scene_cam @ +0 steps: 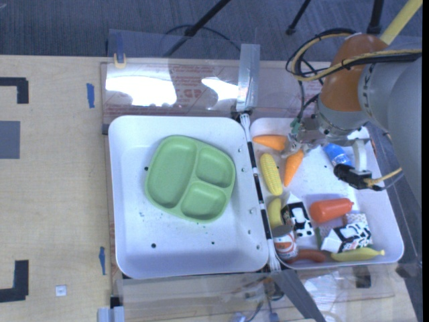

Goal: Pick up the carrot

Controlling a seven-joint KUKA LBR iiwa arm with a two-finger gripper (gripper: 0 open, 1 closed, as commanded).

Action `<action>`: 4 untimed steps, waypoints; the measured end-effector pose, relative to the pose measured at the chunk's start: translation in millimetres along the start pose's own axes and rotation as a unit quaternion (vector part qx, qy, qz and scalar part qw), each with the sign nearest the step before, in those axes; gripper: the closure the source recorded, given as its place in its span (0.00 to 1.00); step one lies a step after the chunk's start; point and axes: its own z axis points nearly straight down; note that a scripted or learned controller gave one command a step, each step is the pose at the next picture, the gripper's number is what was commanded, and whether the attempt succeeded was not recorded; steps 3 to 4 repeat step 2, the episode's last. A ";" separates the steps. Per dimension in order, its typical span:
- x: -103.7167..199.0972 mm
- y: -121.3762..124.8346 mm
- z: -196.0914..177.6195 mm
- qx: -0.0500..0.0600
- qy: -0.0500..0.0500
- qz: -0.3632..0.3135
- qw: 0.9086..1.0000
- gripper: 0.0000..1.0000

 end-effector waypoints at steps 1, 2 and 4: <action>53.8 19.9 -138.7 0.000 0.000 0.149 0.989 1.00; 59.3 19.4 -87.5 0.003 0.001 0.215 0.977 1.00; 59.3 19.4 -87.5 0.003 0.001 0.215 0.977 1.00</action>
